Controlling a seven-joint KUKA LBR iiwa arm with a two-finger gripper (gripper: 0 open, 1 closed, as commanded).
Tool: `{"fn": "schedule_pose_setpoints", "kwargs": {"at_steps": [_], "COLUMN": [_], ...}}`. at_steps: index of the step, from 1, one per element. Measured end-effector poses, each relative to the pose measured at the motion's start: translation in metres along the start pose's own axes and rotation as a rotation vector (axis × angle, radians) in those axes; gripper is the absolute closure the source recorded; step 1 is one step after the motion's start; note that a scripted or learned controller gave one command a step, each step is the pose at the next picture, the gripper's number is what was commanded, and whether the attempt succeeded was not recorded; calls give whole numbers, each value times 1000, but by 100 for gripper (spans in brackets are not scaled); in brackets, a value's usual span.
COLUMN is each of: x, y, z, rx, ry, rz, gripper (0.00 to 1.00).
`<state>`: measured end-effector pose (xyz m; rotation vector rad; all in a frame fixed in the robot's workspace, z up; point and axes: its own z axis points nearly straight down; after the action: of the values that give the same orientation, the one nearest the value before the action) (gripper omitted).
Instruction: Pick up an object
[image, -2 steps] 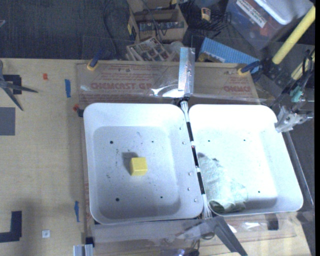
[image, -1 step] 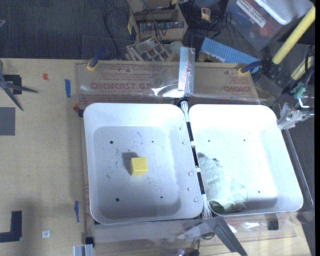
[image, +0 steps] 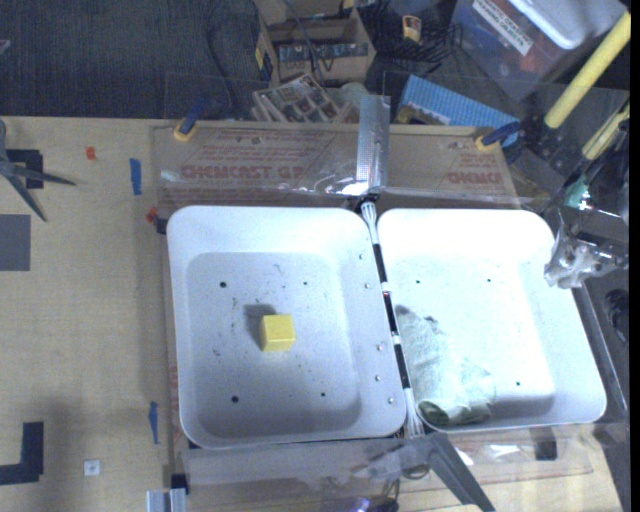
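Note:
A small yellow cube (image: 278, 332) lies on the floor of the left white bin (image: 190, 300), near its middle. A crumpled white-grey cloth roll (image: 440, 368) lies in the right bin (image: 520, 250), along its left wall and reaching toward the front corner. My gripper (image: 568, 264) hangs at the right bin's right rim, far from both the cloth and the cube. It is small and partly lost against dark machinery, and I see nothing held in it.
A metal divider strip (image: 385, 300) runs between the two bins. Clear plastic sheeting (image: 300, 165) and clamps sit behind the bins. The wooden bench (image: 70, 320) spreads out to the left. A yellow bar (image: 590, 65) crosses the top right.

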<state>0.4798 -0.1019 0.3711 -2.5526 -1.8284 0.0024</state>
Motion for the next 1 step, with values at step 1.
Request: {"fn": "schedule_pose_setpoints", "kwargs": {"at_steps": [1], "x": [27], "y": [-9], "z": [-64], "rx": [-3], "ry": [0], "rz": [250], "gripper": [100]}}
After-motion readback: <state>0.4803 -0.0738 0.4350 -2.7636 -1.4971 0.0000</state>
